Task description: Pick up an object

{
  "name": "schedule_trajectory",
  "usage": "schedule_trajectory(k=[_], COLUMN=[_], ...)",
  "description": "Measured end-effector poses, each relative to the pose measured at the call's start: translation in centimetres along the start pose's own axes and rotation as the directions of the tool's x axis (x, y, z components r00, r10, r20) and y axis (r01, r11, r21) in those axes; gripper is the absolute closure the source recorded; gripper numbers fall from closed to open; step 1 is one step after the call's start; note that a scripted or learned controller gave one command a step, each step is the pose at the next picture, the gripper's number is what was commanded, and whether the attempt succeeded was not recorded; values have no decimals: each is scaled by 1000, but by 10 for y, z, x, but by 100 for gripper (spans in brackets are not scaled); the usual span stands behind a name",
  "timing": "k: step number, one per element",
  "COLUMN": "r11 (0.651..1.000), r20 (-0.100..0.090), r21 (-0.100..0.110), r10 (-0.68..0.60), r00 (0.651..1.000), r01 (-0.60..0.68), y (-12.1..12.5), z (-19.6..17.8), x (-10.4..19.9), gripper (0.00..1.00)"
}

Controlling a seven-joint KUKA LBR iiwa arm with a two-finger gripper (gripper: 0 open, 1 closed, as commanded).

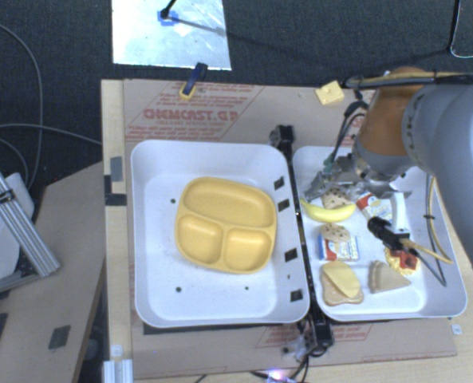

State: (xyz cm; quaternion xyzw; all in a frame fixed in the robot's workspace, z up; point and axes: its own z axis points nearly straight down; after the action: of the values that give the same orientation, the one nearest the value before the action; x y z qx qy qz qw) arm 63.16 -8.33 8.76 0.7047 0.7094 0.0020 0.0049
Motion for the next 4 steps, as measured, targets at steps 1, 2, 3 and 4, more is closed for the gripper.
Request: schedule_trajectory(k=[1, 2, 3, 4], r11=[1000, 1000, 1000, 1000], r20=[1, 1, -5, -5], r21=[-9, -7, 8, 13], r10=[3, 3, 6, 7], r00=[1000, 1000, 1000, 1000], r01=[-3, -3, -6, -6], y=[4, 3, -8, -59], z=[-14, -13, 3, 3], x=[-3, -2, -11, -14], gripper=[100, 0, 0, 0])
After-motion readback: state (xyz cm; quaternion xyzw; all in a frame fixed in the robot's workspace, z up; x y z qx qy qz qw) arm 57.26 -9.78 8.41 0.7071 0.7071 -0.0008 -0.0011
